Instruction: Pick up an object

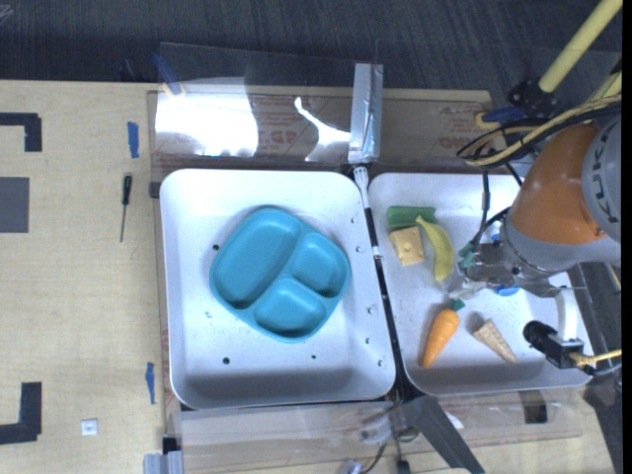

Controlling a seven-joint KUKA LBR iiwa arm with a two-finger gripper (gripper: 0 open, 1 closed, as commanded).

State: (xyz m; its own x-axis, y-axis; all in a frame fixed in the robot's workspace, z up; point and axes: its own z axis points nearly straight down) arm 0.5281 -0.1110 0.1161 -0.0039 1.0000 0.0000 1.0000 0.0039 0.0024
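Gripper (464,282): over right bin (553,375), just above carrot (439,335); finger state can't tell. Carrot: in right bin, long axis diagonal, green top upper-right twd gripper, tip lower-left.

We see even, bright overhead light, with strong white glare on the clear plastic sheet (252,117) behind the left bin (188,265); focus slightly soft throughout.

blue tray (281,270) | orange carrot (440,335) | yellow banana (437,247) | cone (495,340) perhaps tan
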